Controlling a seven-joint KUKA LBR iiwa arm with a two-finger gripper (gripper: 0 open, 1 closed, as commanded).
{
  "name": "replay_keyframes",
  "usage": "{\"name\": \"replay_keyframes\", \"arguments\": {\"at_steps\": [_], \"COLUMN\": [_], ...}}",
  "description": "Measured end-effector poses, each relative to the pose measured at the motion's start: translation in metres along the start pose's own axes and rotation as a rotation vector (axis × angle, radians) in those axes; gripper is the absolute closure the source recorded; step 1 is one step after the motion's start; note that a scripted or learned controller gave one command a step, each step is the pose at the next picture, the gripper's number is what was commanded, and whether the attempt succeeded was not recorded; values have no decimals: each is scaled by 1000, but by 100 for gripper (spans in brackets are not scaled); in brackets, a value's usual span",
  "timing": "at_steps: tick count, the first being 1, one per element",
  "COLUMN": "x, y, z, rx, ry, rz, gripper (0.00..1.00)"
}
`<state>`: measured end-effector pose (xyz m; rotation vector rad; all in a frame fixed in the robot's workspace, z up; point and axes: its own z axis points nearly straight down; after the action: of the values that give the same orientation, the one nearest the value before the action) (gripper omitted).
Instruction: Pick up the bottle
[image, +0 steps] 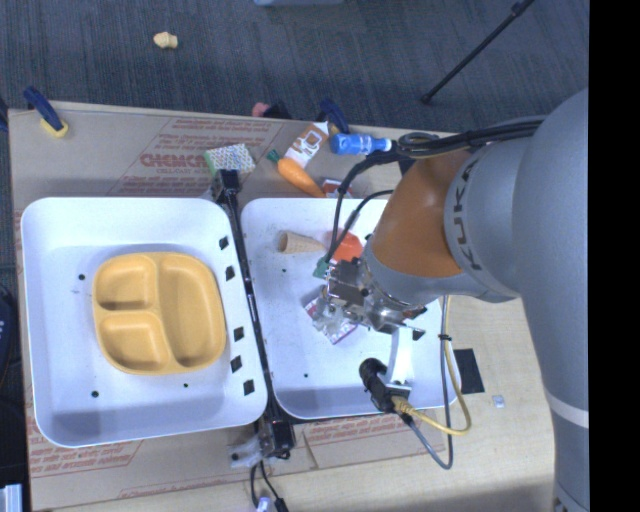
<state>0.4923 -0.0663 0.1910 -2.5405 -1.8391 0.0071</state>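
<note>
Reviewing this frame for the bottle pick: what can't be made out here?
- Gripper fingers: camera view, too small and cluttered among shiny parts to judge.
- Right bin, its right half: covered by the arm.
- Orange item: mostly hidden under the wrist.
- Bottle: not identifiable.

You have the bottle lying on its side on the cardboard just beyond the far rim of the right bin. It is small and blue with a pale cap end pointing right, outside the bin, beside the arm's cables.
</note>
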Motion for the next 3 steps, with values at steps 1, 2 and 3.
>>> {"name": "replay_keyframes", "arguments": {"at_steps": [1,2,3], "x": [70,85,39], "y": [-41,-46,-29], "z": [0,0,-53], "rx": [0,1,-7], "ry": [0,-1,-3], "rz": [-23,-515,-736], "gripper": [100,100,100]}}
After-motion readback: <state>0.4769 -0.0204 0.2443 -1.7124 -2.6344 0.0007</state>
